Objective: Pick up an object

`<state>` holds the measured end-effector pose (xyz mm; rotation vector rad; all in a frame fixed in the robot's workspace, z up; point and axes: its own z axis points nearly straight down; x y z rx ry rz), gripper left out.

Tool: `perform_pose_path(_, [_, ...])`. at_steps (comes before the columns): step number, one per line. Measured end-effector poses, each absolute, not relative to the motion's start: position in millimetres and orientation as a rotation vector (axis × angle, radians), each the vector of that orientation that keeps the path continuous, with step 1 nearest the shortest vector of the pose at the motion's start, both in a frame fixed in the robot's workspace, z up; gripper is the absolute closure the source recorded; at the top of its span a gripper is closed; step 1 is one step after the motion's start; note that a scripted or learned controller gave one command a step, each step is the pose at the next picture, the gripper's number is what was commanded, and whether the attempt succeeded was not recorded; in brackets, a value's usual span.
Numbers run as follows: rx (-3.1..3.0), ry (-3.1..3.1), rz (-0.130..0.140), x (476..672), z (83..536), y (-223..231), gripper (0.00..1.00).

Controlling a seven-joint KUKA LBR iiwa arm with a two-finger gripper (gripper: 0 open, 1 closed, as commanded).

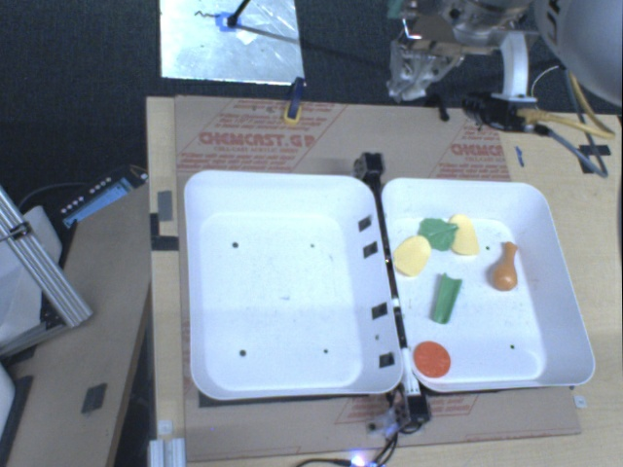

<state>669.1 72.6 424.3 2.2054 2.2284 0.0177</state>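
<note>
The bench (117,290) is the largest thing here, pale wood, with a brown cardboard sheet (331,129) laid over it. Red print on the sheet reads "CHEMCAST GP", once at the far left and again, partly covered, at the far right; more red lettering at the near edge is too small to read.

On the cardboard sit 2 shallow white bins, touching along a row of black clips. The left bin (282,290) shows a bare white floor with 4 small dark dots. The right bin (555,290) holds 6 small objects.

The grey arm (574,8) comes in at the far right, and its gripper (414,71) hangs beyond the far edge of the bins, above the cardboard and well apart from every object — whether it is spread or pressed together cannot be told from this angle.

A shiny silver sheet (232,27) lies on the dark floor at the far left.

In the right bin, near its far-left part, a yellow lemon-like piece (412,255) lies just beside a green leafy piece (438,233), which touches a pale yellow piece (464,234). To the right lies a tan pear-shaped piece (503,267). Nearer, a green stick (446,299) lies at a slight tilt — and at the near-left corner sits an orange-red disc (432,360).
</note>
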Motion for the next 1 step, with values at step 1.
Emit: perform_pose_path(1, [2.224,2.216,-0.002,668.5,390.1,13.6,1.0])
